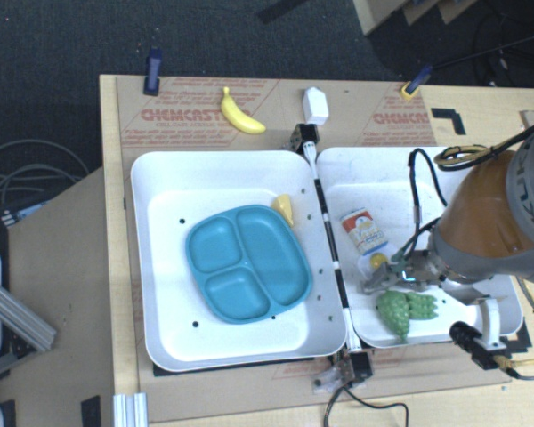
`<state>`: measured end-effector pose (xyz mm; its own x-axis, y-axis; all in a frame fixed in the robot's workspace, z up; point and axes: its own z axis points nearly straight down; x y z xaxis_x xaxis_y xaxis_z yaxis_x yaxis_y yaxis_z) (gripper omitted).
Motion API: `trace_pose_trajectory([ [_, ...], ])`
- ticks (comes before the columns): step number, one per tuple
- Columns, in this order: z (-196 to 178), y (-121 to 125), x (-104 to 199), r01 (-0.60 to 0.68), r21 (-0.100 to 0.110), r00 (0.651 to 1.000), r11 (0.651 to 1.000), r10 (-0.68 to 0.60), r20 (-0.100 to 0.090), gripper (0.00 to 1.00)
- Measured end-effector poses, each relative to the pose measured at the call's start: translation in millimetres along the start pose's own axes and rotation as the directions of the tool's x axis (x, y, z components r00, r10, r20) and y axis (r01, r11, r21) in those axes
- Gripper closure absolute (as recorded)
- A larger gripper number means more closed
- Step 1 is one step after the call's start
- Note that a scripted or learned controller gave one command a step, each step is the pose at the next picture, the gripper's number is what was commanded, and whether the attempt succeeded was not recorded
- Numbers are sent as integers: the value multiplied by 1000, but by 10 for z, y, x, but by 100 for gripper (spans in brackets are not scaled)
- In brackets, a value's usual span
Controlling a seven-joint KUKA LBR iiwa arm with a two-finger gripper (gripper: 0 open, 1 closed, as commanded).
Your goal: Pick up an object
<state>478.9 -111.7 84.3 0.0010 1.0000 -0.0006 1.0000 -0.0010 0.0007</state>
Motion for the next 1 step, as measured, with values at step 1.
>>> trace_pose_trajectory([
  [1,0,0,118,2,2,1000,1000,-2,-2,0],
])
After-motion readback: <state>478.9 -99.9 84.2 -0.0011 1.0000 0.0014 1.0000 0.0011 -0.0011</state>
